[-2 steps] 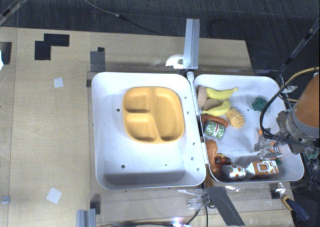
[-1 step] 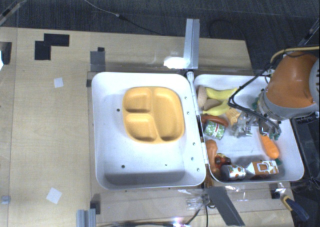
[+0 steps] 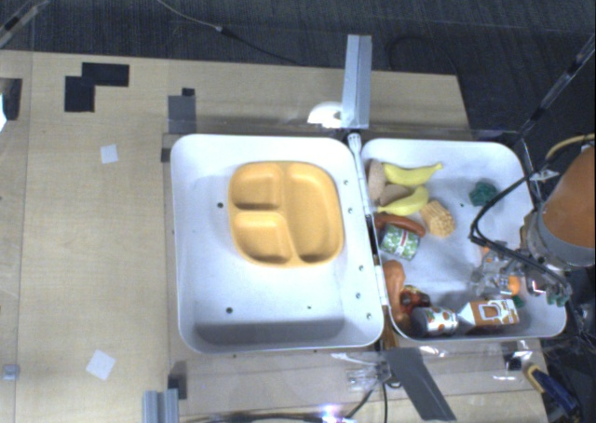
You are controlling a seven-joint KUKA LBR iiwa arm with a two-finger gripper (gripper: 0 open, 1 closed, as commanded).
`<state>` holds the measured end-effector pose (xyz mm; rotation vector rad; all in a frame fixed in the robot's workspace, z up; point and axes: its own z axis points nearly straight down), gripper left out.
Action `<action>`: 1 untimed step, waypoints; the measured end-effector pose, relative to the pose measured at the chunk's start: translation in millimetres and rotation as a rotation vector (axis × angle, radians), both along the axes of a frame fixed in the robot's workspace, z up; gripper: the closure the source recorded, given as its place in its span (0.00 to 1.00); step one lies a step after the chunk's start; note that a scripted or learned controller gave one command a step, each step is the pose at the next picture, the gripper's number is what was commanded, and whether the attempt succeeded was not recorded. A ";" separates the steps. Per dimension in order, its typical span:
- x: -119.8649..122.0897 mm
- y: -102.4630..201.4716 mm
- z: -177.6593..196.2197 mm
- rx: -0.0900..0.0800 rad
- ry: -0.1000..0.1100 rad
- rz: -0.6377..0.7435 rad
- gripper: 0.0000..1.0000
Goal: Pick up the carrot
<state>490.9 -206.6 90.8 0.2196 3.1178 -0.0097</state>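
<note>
The carrot (image 3: 395,275) is a short orange piece lying at the left side of the right bin (image 3: 507,158), close to the wall between the two bins. It sits just below a green-labelled can (image 3: 401,242) and above a dark bottle (image 3: 431,320). The arm comes in from the right with its orange band (image 3: 568,209) over the bin's right edge. Its gripper (image 3: 498,274) hangs low over the right part of that bin, well to the right of the carrot and just above a small orange carton (image 3: 494,313).
The right bin also holds two bananas (image 3: 412,172), a corn cob (image 3: 438,218) and a green item (image 3: 482,193). A yellow divided plate (image 3: 283,211) lies in the left bin (image 3: 200,253). Black cables (image 3: 494,202) loop beside the wrist.
</note>
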 end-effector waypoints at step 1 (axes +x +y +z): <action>-0.3 45.4 65.5 0.007 0.002 -0.115 1.00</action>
